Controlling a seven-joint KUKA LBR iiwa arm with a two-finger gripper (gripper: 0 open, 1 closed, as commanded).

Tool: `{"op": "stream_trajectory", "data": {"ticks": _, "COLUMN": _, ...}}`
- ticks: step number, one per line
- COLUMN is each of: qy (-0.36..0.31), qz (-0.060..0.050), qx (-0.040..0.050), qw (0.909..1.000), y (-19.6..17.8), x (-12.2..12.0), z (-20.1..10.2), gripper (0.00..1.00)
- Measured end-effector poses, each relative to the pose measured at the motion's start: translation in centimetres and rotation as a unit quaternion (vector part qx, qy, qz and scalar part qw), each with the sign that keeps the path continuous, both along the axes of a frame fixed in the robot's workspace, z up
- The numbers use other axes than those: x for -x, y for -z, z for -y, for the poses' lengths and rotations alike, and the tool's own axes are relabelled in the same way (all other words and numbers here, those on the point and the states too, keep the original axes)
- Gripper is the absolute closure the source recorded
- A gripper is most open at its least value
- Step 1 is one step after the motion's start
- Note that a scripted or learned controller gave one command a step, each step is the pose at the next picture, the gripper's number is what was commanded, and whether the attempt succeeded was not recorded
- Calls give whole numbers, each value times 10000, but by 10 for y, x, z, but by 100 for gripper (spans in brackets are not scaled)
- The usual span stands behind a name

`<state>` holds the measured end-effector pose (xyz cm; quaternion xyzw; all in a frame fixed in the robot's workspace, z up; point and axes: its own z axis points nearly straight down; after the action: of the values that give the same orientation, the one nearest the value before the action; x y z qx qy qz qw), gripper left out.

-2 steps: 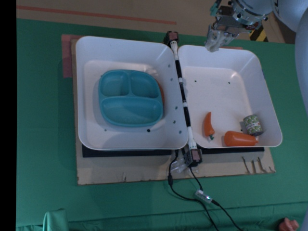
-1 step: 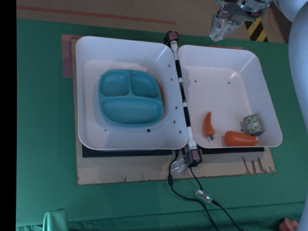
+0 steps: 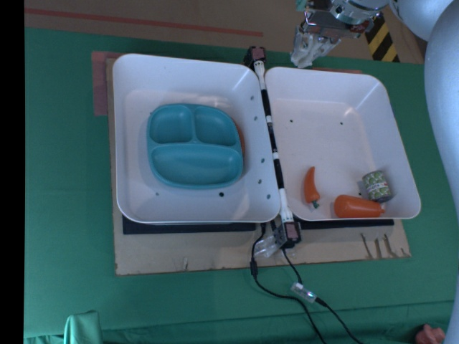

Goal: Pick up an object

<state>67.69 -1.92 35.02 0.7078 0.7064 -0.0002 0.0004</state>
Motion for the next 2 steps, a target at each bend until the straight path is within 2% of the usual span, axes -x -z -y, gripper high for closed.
{"op": "stream_trajectory", "data": {"ticks": 1, "qy": 0, "qz": -2, "qx": -5, "qw": 10000, "y": 12, "x": 38, "z": -60, "gripper": 100}}
{"op": "stream_trajectory", "data": {"ticks": 2, "qy": 1, "qz": -7, "qx": -5, "qw": 10000, "y": 18, "x": 83, "z": -65, "gripper": 100}}
